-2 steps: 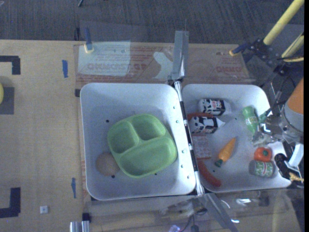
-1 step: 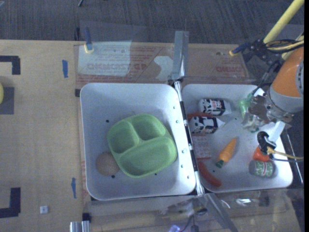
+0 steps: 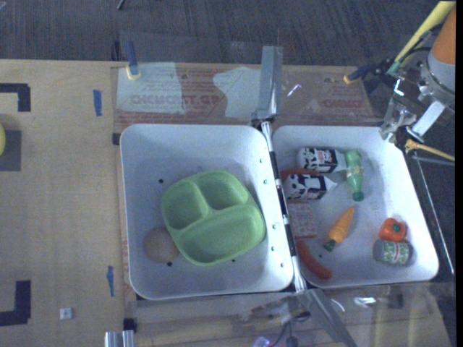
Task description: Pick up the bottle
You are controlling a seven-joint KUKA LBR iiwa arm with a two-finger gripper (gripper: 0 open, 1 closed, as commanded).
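The bottle [image 3: 354, 173] is small and green. It lies in the right bin [image 3: 423, 266], in the far half, with its narrow end toward the near side. It rests just right of a cow-patterned milk carton [image 3: 318, 159]. My gripper [image 3: 406, 126] hangs over the far right corner of that bin, up and to the right of the bottle and well apart from it. Its fingers look spread with nothing between them.
The right bin also holds a second milk carton [image 3: 307, 186], a carrot [image 3: 338, 228], a red chilli [image 3: 312, 262], an orange-red fruit [image 3: 393, 229] and a small can [image 3: 392, 251]. The left bin [image 3: 137, 150] holds a green divided plate [image 3: 212, 217] and a brown ball [image 3: 159, 243].
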